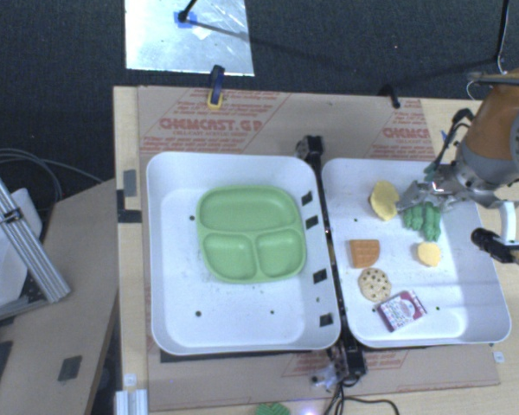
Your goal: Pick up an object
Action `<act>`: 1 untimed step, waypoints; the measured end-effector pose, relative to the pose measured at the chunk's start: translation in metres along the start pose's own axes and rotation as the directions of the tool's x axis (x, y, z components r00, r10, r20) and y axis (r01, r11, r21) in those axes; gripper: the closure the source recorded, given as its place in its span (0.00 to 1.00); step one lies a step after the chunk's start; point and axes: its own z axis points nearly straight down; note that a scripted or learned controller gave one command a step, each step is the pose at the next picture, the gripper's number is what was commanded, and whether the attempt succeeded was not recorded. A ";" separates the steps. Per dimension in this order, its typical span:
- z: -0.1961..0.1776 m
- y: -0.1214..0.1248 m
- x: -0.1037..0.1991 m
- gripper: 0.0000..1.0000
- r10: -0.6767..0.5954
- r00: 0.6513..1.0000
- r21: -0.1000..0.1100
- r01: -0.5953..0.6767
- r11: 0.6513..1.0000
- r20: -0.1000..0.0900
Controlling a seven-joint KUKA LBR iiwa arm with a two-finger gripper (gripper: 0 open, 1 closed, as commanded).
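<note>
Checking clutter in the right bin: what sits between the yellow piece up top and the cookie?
In the camera view, the orange cracker-like square lies between the yellow piece and the cookie, apart from both.

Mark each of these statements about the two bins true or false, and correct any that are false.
1. The green divided plate lies in the left bin. True.
2. The cookie lies in the left bin. False: it lies in the right bin, below the orange square piece.
3. The gripper is over the right bin, next to the green leafy item. True.
4. The red packet lies on the green plate. False: it lies near the front of the right bin, beside the cookie.
5. The plate has three compartments. True.
</note>
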 end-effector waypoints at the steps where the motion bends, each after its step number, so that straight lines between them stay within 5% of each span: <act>1: -0.032 0.034 0.001 0.00 -0.002 1.000 0.000 0.002 1.000 -0.001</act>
